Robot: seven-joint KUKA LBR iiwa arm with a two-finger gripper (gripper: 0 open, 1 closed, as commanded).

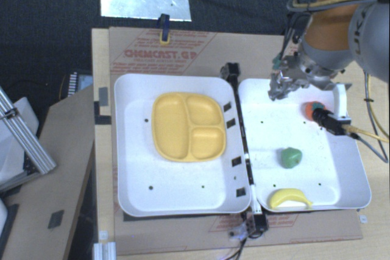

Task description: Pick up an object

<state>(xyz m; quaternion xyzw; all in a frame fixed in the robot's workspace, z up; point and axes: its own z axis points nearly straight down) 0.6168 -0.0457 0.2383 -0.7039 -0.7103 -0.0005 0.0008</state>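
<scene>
Bench [152, 45]: It held two white bins side by side.
Arm [341, 15]: It was grey and orange and came in from the right, over the far end of the right bin.
Left bin [134, 192]: A yellow tray [187, 126] with three parts lay in its middle.
Right bin [262, 149]: It held three small things.
Gripper [278, 89]: It hung above the far left corner of the right bin. I could not tell how its fingers stood.
Banana [290, 198]: It was yellow and lay at the near edge, far from the gripper.
Green thing [290, 157]: It sat in the middle, well apart from the gripper.
Red and green thing [314, 109]: It lay to the gripper's right, near a black part of the arm.
</scene>
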